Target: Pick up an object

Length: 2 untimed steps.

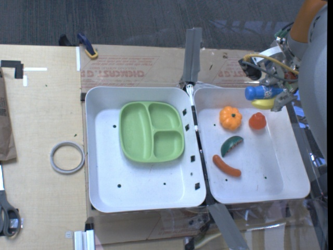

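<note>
Sausage point(227, 166) low, jaws point(266, 95) by banana point(263, 103)

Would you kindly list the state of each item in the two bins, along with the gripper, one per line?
green divided plate: flat in the left bin, nothing on it
orange pumpkin: upright in the right bin
red tomato: resting loose
green-and-white piece: lying tilted
sausage: lying flat
blue and yellow objects: at the bin's far edge, under the gripper
</note>
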Tool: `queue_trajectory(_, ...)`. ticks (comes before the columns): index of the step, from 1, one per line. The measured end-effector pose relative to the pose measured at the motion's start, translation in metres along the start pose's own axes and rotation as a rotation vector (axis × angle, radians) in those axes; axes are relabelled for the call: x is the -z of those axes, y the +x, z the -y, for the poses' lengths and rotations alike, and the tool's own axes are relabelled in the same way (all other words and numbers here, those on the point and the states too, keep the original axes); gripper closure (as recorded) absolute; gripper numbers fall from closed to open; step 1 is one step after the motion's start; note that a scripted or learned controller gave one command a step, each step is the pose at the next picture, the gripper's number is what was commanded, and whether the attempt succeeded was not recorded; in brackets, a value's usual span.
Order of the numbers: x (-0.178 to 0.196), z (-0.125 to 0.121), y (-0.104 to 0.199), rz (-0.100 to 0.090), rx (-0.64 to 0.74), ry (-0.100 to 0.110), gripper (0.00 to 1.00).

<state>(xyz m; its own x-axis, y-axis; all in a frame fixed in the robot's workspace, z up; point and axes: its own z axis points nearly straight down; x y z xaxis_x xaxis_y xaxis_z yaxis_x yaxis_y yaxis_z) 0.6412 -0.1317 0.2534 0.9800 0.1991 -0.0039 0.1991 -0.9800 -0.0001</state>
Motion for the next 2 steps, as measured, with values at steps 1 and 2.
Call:
queue_trajectory(1, -0.034, 0.065, 0.024, 0.001, 0.043, 0.001, 1.0)
queue_trajectory(2, -0.037, -0.005, 0.001, 0.002, 0.049, 0.001, 1.0)
